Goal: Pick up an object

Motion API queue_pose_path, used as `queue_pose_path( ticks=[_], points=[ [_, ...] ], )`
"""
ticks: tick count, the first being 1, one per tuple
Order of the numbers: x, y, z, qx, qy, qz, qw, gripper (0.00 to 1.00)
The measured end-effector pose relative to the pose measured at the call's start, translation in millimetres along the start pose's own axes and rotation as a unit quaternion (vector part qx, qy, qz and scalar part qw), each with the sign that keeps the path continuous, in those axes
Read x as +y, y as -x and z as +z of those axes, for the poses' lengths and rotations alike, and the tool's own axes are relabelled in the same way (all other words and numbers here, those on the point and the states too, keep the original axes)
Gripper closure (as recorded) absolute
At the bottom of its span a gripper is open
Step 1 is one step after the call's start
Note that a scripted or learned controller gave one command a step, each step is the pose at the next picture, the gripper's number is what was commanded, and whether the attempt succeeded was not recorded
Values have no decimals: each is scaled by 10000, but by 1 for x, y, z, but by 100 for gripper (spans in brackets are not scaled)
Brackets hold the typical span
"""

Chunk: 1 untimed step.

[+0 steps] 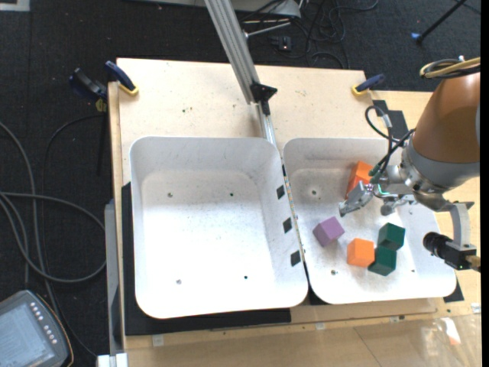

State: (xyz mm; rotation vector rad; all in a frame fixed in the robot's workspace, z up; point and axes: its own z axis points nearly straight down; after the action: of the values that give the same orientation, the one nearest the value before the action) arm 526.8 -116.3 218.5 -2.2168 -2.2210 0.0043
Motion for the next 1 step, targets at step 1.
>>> queue_pose_path(
  ticks=[1],
  points=[
    [1,0,-2,-4,23,10,10000,0]
  ],
)
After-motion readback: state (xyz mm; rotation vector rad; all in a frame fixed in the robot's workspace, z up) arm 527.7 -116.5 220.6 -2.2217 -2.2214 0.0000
